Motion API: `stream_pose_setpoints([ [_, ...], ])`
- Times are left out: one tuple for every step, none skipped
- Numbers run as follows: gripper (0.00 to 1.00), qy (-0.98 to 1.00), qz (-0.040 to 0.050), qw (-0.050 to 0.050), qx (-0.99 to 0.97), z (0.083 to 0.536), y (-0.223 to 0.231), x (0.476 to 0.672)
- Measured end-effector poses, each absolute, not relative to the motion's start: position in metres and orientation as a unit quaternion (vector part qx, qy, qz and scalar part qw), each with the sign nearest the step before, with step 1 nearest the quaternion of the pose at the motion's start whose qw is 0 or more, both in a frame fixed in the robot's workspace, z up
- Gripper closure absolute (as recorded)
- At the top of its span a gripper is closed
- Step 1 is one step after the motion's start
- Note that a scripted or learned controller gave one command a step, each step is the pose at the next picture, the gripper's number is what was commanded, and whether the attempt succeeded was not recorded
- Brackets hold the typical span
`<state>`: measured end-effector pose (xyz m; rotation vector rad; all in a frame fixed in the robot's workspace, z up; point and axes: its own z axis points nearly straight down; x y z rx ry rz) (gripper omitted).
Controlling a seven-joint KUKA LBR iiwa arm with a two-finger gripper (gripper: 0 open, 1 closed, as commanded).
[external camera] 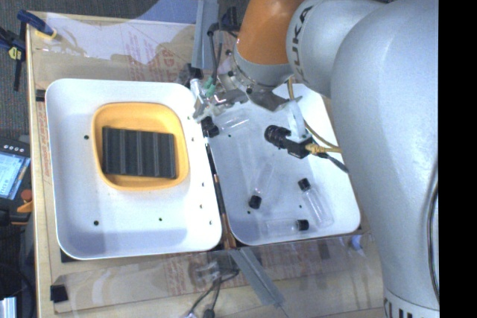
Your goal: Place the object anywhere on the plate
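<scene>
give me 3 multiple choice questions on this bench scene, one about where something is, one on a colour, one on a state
1. In which bin does the plate lie?
A. the left bin
B. the right bin
C. across both bins

2. What colour is the plate's rim?
A. blue
B. yellow-orange
C. green

3. How does the dark ridged object stand to the plate?
A. it lies on the plate
B. it leans against the bin wall
C. it hangs under the gripper

Answers:
1. A, the plate sits in the left bin, well apart from the right bin.
2. B, a yellow-orange border shows all round its dark middle.
3. A, the object rests flat inside the rim, while the gripper is over the right bin's upper left corner.
</scene>
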<state>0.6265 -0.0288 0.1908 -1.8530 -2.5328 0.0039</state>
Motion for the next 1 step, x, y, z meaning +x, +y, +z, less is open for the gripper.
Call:
stream_pose_setpoints([
  [0.0, -0.807, 0.0011, 0.001, -0.591, 0.1911, -0.029, 0.6266],
])
